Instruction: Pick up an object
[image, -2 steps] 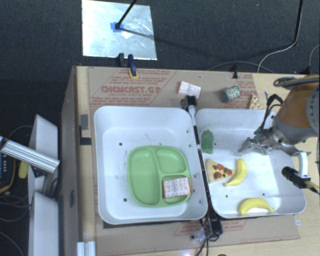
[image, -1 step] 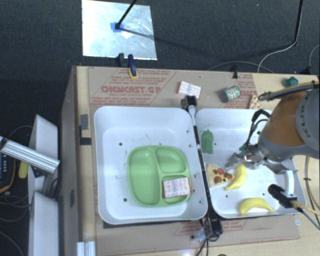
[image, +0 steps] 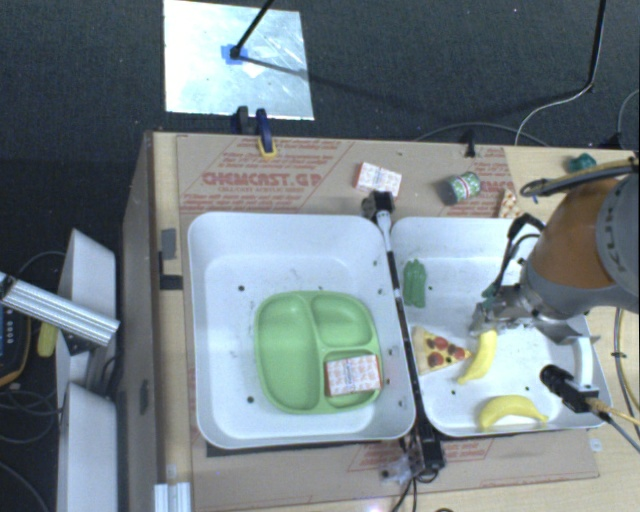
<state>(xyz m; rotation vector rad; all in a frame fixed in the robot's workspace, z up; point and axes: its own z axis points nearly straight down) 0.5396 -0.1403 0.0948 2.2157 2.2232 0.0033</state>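
Camera view: gripper (image: 488, 322) sits low in right bin (image: 450, 240), directly at the upper tip of a banana (image: 479, 358) lying at 3 o'clock of the pizza slice (image: 437, 350), presumably the pick target. Cannot tell its opening or whether anything is held. Second banana (image: 511, 410) at 5 o'clock.

Both bins (image: 225, 255) are white. The left one holds a light green tray (image: 300, 345) bearing a white packet (image: 352, 375) with a red pattern. In the right bin lie a green piece (image: 413, 282), a pizza slice (image: 438, 350) of orange-yellow with red spots, and two yellow bananas (image: 480, 358), (image: 510, 410). The arm (image: 580, 250) is grey with an orange band. The far bench board (image: 265, 178) is tan with red print.
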